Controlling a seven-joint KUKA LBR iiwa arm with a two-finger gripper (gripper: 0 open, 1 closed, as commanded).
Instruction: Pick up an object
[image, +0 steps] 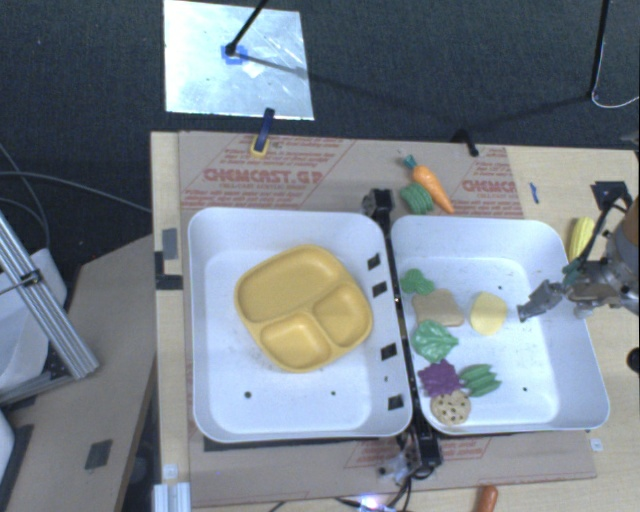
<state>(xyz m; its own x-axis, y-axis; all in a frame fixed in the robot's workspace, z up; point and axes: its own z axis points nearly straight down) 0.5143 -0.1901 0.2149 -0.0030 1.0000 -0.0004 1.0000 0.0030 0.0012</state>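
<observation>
Several toy foods lie in the right bin (545, 400): a yellow round piece (489, 313), a tan bread slice (440, 307), a green leafy piece (415, 282), a second green leaf (434, 340), purple grapes (438, 378), green pea pods (478, 380) and a cookie (451, 407). My gripper (532, 303) hangs over the right bin's right half, pointing left. It is just right of the yellow round piece and a small gap separates them. I see nothing in the gripper.
The left bin (215, 400) holds a yellow divided plate (303, 307). A toy carrot (428, 185) lies on the bench behind the bins. A corn cob (581, 238) sits outside the right bin's far right corner, beside the arm.
</observation>
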